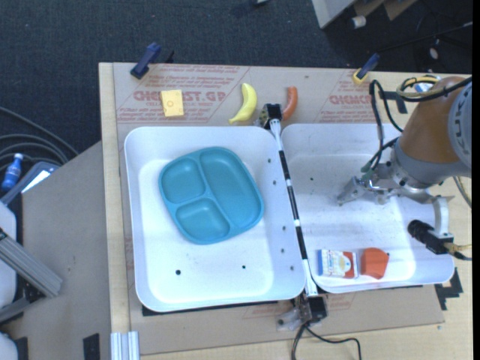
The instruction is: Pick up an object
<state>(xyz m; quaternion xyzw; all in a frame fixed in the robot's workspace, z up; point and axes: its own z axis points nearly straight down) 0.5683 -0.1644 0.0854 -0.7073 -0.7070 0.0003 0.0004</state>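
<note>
Bench with 2 white bins, dark carpet around, gripper low in right bin, fingers spread, grasping nothing.

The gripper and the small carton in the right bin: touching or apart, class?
Apart. The camera view shows bare white bin floor between the gripper and the carton, which lies by the bin's near wall.

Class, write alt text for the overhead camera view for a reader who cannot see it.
A grey robot arm reaches from the right, its gripper low over the right white bin, which holds a small carton and an orange block near its front edge. The left white bin holds a blue divided plate.
</note>
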